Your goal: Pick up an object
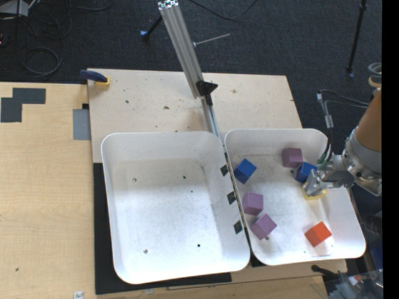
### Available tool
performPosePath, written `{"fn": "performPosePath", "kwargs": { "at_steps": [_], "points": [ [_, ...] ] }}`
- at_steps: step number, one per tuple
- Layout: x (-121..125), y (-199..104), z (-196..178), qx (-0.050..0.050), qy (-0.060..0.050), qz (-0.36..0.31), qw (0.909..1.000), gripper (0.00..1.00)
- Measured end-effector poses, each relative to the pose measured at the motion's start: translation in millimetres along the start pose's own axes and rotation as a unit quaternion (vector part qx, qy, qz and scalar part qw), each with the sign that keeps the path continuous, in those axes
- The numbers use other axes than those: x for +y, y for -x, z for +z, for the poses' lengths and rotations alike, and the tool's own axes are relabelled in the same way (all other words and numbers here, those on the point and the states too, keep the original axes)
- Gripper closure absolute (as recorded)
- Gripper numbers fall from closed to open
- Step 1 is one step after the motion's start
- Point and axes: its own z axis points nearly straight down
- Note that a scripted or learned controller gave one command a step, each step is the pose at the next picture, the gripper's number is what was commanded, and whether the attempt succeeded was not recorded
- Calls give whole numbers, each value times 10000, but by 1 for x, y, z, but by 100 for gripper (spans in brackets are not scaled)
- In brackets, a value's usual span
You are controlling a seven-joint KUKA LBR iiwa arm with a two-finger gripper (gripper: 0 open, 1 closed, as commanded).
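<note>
The hand (pixel 315 185) reaches into the right bin (pixel 349 245) near its right wall, low over a small yellow piece (pixel 313 194) that peeks out just beneath it. A blue cube (pixel 304 171) lies touching the hand's left side, with a purple cube (pixel 292 157) just beyond it. I cannot tell how far the hand is spread, or whether anything sits in it. An orange cube (pixel 318 234) lies nearer the front, well apart from the hand. Another blue cube (pixel 245 170) and two more purple cubes (pixel 252 202) (pixel 263 225) sit by the bin's left wall.
</note>
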Motion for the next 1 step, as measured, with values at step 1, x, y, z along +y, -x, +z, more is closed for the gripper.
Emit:
{"fn": "performPosePath", "kwargs": {
  "at_steps": [1],
  "points": [
    [12, -53, -5, -2, 3, -4, 10000, 100]
  ]
}}
